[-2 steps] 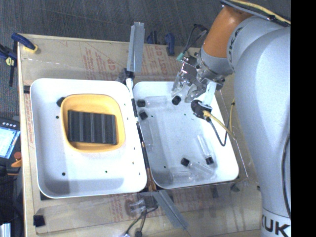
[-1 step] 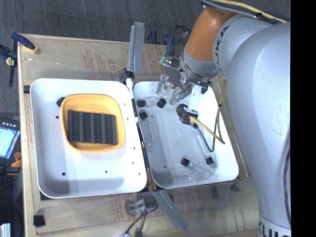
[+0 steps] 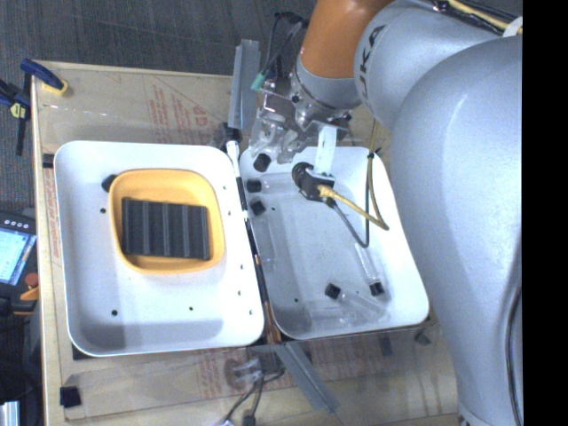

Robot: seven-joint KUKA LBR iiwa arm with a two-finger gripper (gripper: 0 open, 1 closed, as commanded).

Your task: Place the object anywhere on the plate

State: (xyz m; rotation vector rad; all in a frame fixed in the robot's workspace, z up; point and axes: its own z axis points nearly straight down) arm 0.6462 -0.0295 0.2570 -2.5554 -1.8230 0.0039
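Note:
A yellow plate (image 3: pixel 163 182) lies in the left bin (image 3: pixel 89 309). A dark grey ridged block (image 3: pixel 167 229) rests flat on the plate's middle. My gripper (image 3: pixel 256 196) hangs over the far left corner of the right bin (image 3: pixel 399 309), just right of the divide between the bins and well apart from the block. It is open, and its two black fingertips (image 3: pixel 255 185) stand apart with nothing between them.
A clear tube with a black cap (image 3: pixel 371 278) and a clear piece with a black end (image 3: pixel 342 295) lie at the near right of the right bin. The arm's bulk covers the right side of the view.

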